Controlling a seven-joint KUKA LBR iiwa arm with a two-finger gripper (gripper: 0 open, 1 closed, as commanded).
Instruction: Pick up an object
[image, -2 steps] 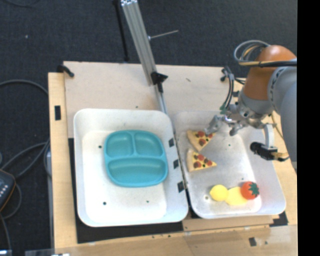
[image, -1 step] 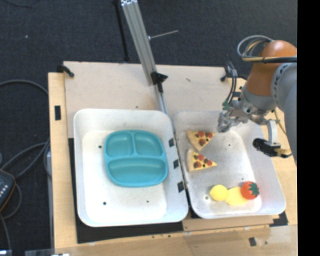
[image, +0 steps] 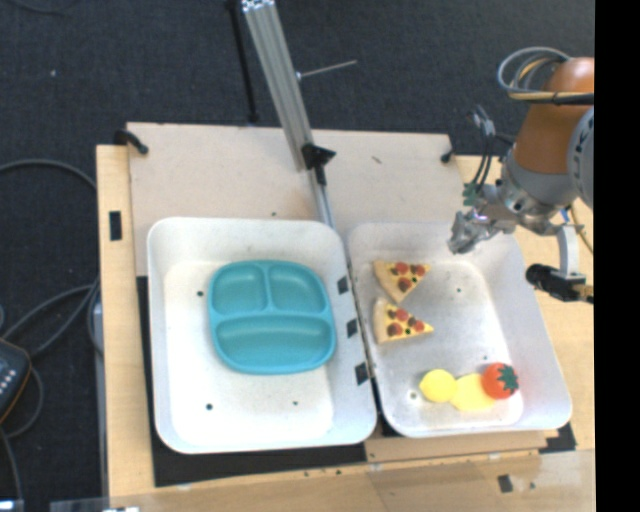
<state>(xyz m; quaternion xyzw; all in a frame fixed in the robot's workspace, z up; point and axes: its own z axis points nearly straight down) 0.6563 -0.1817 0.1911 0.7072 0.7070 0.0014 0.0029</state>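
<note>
Two pizza slices lie in the right bin (image: 530, 330): one (image: 399, 276) near its far left corner, the other (image: 400, 323) just in front of it. A yellow lemon-like piece (image: 452, 388) and a red tomato (image: 498, 380) sit side by side at the bin's front right. My gripper (image: 464, 238) hangs over the bin's far edge, well to the right of the upper pizza slice, with nothing visibly between its fingers.
A teal divided plate (image: 270, 316) rests in the left bin (image: 170, 330). A slanted metal rail (image: 290, 100) runs down to the gap between the bins. The arm comes in from the right above the right bin's far corner.
</note>
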